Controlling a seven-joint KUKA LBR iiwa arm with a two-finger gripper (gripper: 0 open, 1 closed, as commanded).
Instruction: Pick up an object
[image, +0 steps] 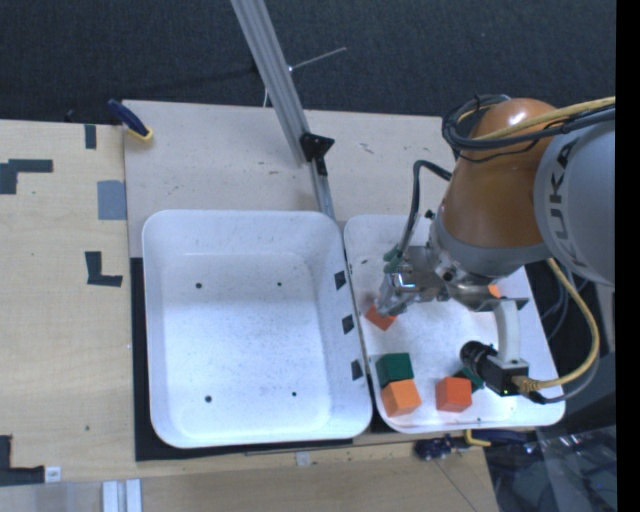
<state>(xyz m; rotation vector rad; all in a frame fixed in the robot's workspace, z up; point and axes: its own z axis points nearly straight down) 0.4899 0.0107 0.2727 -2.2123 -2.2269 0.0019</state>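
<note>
The right bin holds several small blocks. A small orange-red block lies near the bin's left wall, directly at the tip of my gripper; the arm's wrist covers the bin's upper middle. Whether the block is gripped or merely touched is not clear from this angle. Nearer the front lie a green block, an orange block touching it, and an orange-red block to their right.
The left bin sits beside the right one, sharing a raised divider edge. A slanted metal rail runs down from the top toward the bins' junction. A black cable fitting hangs off the arm over the right bin's front right.
</note>
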